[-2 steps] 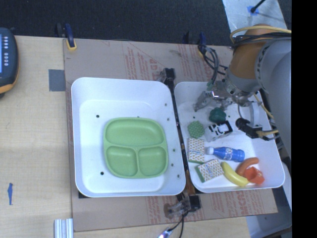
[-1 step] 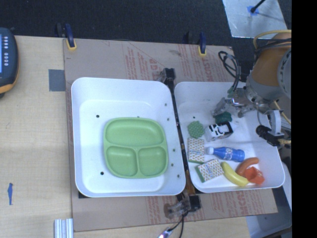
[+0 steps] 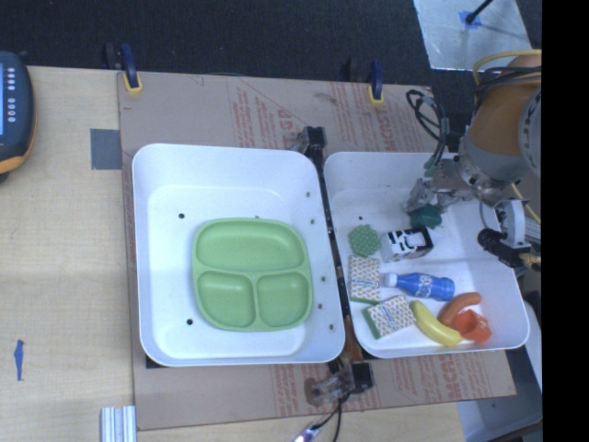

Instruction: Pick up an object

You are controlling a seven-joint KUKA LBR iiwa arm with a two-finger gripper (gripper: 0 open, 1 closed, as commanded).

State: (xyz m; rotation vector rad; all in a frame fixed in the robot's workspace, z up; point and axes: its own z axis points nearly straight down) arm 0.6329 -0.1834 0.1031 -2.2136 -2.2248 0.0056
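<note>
Wooden worktop (image 3: 64,247), two bins: your end effector (image 3: 426,212) hovers over toys; grip unclear, so lower onto the black-and-white toy (image 3: 408,240).

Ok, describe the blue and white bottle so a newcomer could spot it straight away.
Look in the right-hand shallow white bin, at its near half. The small plastic bottle lies on its side, white cap pointing left, between a black-and-white toy and a yellow banana. It is the only blue item there.
</note>
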